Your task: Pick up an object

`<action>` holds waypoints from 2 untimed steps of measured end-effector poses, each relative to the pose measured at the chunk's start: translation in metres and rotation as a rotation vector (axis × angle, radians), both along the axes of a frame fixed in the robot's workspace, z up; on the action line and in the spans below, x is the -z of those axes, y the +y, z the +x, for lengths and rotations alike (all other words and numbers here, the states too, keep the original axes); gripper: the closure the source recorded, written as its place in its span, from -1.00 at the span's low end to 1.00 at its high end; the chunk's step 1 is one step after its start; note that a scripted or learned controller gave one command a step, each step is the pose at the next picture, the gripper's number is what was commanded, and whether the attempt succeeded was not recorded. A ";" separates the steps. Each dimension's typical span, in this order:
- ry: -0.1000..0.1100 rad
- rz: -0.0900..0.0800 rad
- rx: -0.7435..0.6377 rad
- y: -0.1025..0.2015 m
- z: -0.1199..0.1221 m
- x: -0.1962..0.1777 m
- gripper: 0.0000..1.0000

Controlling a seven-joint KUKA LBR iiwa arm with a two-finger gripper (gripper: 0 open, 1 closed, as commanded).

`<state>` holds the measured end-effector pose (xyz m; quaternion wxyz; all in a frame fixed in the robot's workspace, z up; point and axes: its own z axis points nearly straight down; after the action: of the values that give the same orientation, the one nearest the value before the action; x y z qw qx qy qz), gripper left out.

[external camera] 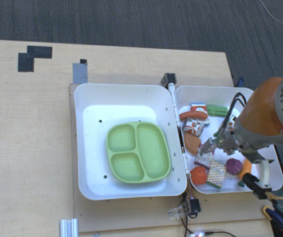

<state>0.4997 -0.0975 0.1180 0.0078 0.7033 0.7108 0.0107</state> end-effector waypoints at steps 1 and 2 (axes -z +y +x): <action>0.004 -0.006 0.008 0.014 -0.006 0.029 -1.00; -0.002 -0.006 0.005 0.014 -0.003 0.017 1.00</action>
<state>0.4971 -0.0834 0.1007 0.0104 0.7050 0.7090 0.0092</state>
